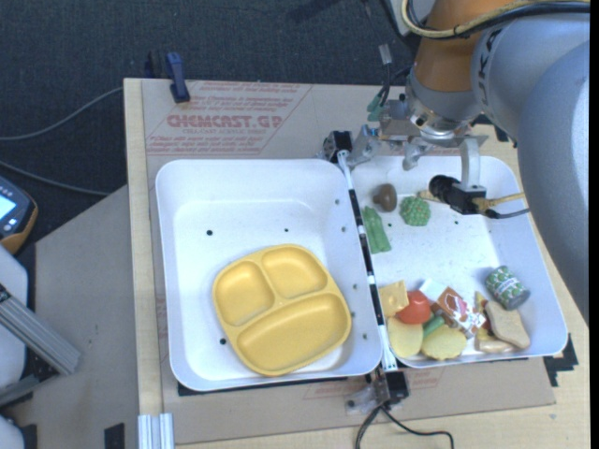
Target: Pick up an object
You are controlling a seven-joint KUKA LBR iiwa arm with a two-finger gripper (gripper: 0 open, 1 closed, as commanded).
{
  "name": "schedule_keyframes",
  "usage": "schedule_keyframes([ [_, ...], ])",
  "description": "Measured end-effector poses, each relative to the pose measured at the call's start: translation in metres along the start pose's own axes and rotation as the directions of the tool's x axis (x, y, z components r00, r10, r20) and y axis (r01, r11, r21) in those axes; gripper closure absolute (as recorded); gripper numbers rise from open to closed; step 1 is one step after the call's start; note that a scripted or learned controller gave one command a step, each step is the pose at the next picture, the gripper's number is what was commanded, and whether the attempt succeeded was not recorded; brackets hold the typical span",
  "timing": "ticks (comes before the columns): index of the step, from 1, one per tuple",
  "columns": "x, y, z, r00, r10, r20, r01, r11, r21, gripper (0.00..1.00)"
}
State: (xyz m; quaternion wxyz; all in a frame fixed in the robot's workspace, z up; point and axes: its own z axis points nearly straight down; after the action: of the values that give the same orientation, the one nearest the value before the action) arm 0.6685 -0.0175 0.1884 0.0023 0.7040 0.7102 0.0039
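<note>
My gripper (438, 164) hovers over the far end of the right bin (468, 241), with its fingers spread and nothing between them. Just below and left of it lie a small brown round thing (385, 195) and a green broccoli piece (416, 211). A flat green strip (376, 230) lies along the bin's left wall. A green can (506, 287) rests on its side by the right wall. At the near end sits a pile of toy food: a yellow wedge (393, 297), a red tomato (413, 309), a yellow lemon (442, 343) and a slice of toast (510, 329).
The left bin (234, 204) holds a yellow divided plate (281, 309) in its near half. A ridge where the two bins meet runs between them (360, 251). A blue clamp (175, 76) stands at the bench's far left corner.
</note>
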Motion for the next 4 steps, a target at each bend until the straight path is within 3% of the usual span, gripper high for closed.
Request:
schedule_keyframes([
  [1,-0.073,-0.003,0.003,1.000,0.014,0.006,-0.014,1.000,0.006,0.00],
  [2,-0.025,-0.022,0.003,1.000,0.005,0.000,-0.005,1.000,0.012,0.00],
  [3,-0.006,-0.001,0.004,1.000,0.006,0.002,-0.006,1.000,0.005,0.00],
  [4,-0.088,-0.006,0.063,1.000,0.017,0.004,-0.017,1.000,0.016,0.00],
])
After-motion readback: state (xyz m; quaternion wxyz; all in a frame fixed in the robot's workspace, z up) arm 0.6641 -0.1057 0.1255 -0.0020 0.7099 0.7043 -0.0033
